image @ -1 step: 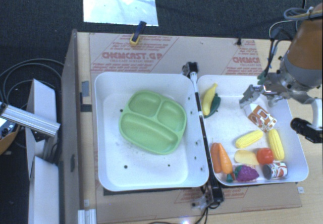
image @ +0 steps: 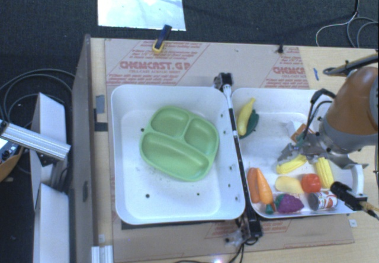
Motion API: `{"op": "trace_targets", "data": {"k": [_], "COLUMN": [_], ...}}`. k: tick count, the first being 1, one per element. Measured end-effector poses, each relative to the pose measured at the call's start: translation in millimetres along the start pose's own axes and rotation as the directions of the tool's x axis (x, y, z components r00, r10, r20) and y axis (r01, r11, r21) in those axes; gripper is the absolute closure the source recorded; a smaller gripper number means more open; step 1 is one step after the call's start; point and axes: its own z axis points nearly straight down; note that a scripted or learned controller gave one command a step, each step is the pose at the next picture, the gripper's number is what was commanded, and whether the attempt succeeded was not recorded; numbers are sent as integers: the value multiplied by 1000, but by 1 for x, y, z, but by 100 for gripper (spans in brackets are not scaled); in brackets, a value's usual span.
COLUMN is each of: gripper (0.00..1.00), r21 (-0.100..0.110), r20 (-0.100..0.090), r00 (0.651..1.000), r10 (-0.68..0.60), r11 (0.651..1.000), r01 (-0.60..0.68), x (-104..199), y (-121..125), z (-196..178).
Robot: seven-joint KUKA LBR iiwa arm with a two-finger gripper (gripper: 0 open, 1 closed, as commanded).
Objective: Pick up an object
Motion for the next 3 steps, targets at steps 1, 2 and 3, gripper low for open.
{"op": "trace_targets", "data": {"k": [1, 2, 3], "gripper": [0, 100, 100], "r21": [-10, -15, -23], "r20": [0, 0, 1], "r00": [1000, 1000, 1000], "r10": [-5, -6, -18], "r11": [1000, 1000, 1000], "r01": [5, 6, 18], "x": [18, 17, 100], "y": [-8, -6, 49], "z": [32, 20, -76]}}
